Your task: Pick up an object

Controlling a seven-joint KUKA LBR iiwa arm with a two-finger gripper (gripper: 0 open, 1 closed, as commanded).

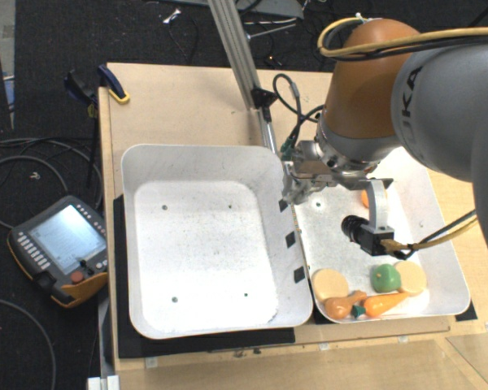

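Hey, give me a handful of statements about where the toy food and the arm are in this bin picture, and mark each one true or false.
1. The green toy lies in the right bin. True.
2. The orange carrot-shaped toy lies in the left bin. False: it lies in the right bin, near its front edge.
3. The arm hangs over the right bin. True.
4. The toys are spread evenly across the right bin. False: they are clustered at its front end.
5. A round tan toy lies to the camera's left of the green toy. True.
6. The handheld controller lies inside the left bin. False: it lies off the bench, to the camera's left.
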